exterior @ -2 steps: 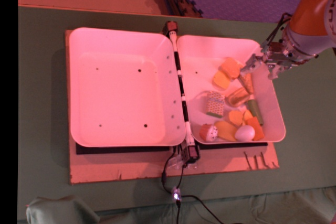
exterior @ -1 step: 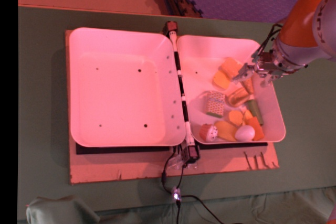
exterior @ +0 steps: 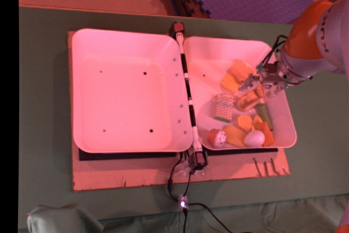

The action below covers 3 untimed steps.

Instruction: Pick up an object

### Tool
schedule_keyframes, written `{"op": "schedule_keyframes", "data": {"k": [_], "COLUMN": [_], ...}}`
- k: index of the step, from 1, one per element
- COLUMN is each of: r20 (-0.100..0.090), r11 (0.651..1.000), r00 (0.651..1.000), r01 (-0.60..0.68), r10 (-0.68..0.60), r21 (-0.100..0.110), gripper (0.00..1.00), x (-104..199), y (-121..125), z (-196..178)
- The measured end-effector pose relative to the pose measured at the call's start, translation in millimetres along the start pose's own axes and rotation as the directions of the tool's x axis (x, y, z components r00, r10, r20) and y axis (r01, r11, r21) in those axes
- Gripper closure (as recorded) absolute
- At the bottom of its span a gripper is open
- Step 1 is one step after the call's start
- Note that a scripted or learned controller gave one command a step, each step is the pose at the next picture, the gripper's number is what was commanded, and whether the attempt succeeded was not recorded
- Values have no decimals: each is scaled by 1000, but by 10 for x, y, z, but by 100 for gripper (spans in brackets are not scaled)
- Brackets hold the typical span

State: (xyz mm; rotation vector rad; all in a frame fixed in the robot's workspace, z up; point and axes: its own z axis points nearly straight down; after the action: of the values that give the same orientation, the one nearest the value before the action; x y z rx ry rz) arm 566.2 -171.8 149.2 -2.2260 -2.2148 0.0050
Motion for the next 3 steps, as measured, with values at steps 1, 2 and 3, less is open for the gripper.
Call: {"op": "schedule_keyframes", "data": {"k": [1, 2, 3], "r20": [-1, -3, 5], "r11": [1000, 1000, 999], "r00": [1000, 1000, 1000], "r01": [2, 4, 1], "r10": [-2, -4, -1], "r21": [-7, -16, -33], "gripper": [0, 0, 100], "x": [-39, -36, -64], "y": [-54, 12, 45], "z": [413, 490, 349]}}
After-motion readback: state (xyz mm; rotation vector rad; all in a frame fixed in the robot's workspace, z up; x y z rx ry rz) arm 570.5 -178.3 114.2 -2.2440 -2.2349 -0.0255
